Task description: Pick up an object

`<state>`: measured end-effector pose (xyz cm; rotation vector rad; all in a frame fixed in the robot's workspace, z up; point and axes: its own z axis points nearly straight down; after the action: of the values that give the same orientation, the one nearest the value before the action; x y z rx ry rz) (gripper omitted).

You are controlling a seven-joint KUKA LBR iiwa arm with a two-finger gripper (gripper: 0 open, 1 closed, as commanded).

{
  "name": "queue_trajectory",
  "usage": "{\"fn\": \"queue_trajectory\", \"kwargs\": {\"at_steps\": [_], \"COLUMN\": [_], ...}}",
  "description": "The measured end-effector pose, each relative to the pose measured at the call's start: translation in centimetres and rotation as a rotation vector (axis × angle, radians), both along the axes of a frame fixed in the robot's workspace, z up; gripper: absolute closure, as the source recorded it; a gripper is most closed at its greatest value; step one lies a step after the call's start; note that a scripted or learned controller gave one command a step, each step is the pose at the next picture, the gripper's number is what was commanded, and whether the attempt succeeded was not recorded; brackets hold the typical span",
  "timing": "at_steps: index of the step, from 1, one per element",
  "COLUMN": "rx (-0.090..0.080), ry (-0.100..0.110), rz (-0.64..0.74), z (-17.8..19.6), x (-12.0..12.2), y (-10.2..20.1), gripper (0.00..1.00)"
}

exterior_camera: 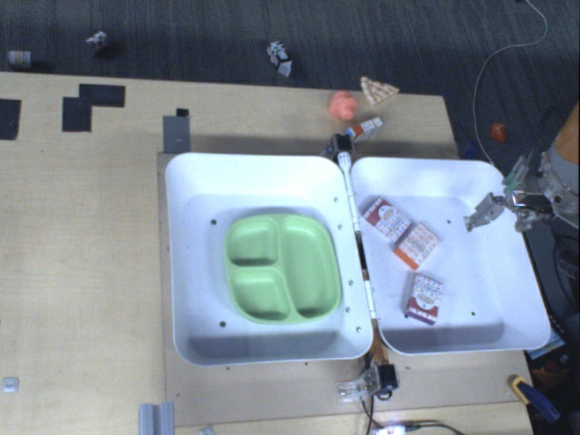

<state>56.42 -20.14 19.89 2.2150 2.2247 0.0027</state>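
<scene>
Three small cartons in right bin, long axes differing; one green tray left bin. Pincer wide, holding nothing.

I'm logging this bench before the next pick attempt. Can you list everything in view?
bins: 2, white, side by side on the bench
divided tray: 1, light green, in the left bin
small cartons: 3, red and white, in the right bin
ball: 1, pinkish orange, on the bench behind the bins
wedge piece: 1, tan, beside the ball
tube: 1, red and white, behind the bins
tape patches: several, black, bench's far left
hand: 1, grey, over the right bin's right edge
</scene>
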Motion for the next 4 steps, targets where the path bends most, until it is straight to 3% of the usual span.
{"fn": "queue_trajectory", "kwargs": {"at_steps": [1, 2, 3, 4], "rx": [-0.002, 0.001, 0.001, -0.002], "ry": [-0.008, -0.012, -0.011, -0.007], "rz": [-0.003, -0.001, -0.001, -0.001], "z": [-10.2, -9.2, -9.2, -11.2], "x": [-6.9, -6.7, -6.7, -7.5], "y": [3.5, 3.7, 3.7, 10.4], "gripper": [0.0, 1.0, 0.0, 0.0]}}
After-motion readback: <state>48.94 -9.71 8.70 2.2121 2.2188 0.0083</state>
